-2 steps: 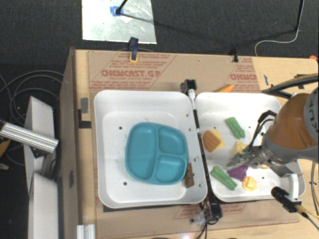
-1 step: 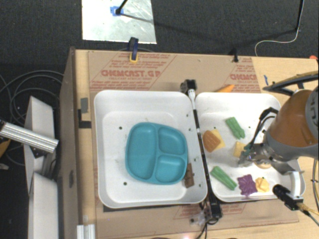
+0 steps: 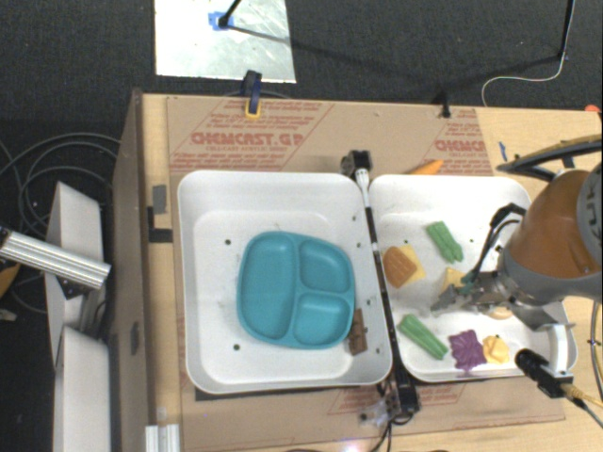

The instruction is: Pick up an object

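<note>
The gripper [image 3: 450, 298] was positioned low in the right bin [image 3: 411, 198], among an orange block [image 3: 401, 266], two green pieces [image 3: 444, 241] [image 3: 421, 335], a purple piece [image 3: 464, 348] and a yellow piece [image 3: 496, 349]. The state of the jaws could not be determined. A blue divided plate [image 3: 295, 290] was located in the left bin [image 3: 209, 217].

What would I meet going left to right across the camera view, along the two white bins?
Teal divided plastic plate → small brown block at the left bin's right edge → orange block → green stick → purple lumpy toy → yellow piece.
</note>
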`<state>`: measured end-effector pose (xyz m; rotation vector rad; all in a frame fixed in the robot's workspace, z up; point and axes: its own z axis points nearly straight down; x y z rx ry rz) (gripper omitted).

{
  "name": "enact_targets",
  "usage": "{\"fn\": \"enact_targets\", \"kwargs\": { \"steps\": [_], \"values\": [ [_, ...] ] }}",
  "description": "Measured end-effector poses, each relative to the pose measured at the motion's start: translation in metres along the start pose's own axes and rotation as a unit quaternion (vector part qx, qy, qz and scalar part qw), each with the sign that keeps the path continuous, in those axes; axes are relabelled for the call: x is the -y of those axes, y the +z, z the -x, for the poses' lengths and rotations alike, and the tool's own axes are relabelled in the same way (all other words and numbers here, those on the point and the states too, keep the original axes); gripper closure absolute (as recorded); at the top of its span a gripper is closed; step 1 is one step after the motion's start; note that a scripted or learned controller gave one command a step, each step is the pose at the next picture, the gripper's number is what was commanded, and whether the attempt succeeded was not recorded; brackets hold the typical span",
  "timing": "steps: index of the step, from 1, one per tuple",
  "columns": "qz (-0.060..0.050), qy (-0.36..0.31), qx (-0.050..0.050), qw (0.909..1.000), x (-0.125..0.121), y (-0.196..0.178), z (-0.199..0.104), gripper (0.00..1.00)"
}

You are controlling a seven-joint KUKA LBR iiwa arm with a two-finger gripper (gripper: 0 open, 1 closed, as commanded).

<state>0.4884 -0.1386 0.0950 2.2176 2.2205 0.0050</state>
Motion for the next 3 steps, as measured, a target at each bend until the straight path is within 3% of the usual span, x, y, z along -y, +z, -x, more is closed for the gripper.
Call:
{"fn": "enact_targets", "kwargs": {
  "steps": [1, 2, 3],
  "values": [
    [0.000, -0.002, 0.001, 1.0000, -0.055, 0.011, 0.002, 0.00],
    [0.000, -0.002, 0.000, 1.0000, -0.053, 0.000, 0.001, 1.00],
    [0.002, -0.004, 0.000, 1.0000, -0.078, -0.093, -0.066, 1.00]
  ]
}}
